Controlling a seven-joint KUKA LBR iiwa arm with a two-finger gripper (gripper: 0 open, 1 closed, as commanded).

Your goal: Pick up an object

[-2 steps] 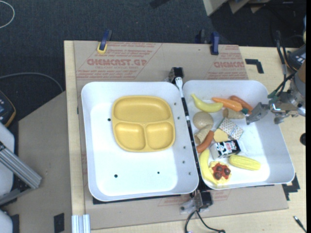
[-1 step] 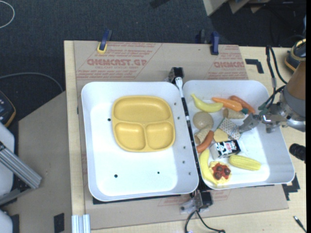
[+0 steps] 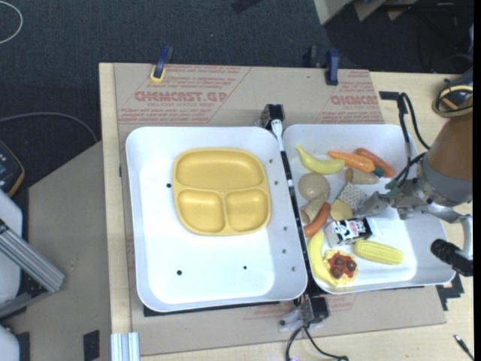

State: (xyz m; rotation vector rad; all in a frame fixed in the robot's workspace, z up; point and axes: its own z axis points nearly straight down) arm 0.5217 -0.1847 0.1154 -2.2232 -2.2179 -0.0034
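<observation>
The right white bin (image 3: 391,138) holds several toy foods: a banana (image 3: 317,162), an orange carrot (image 3: 361,159), a beige potato (image 3: 314,186), a red sausage (image 3: 318,218), a corn cob (image 3: 378,252), a black-and-white carton (image 3: 350,230) and a yellow piece with red berries (image 3: 338,265). My gripper (image 3: 373,204) reaches in from the right and sits low in the middle of this bin. It is just above the carton and right of a small tan wedge (image 3: 342,210). I see nothing lifted by it.
The left white bin (image 3: 150,224) holds a yellow divided plate (image 3: 222,190). The bins meet at a central rim (image 3: 289,201). The orange-banded arm (image 3: 455,156) crosses the right bin's right wall. Blue and yellow clamps (image 3: 159,66) sit at the board's far edge.
</observation>
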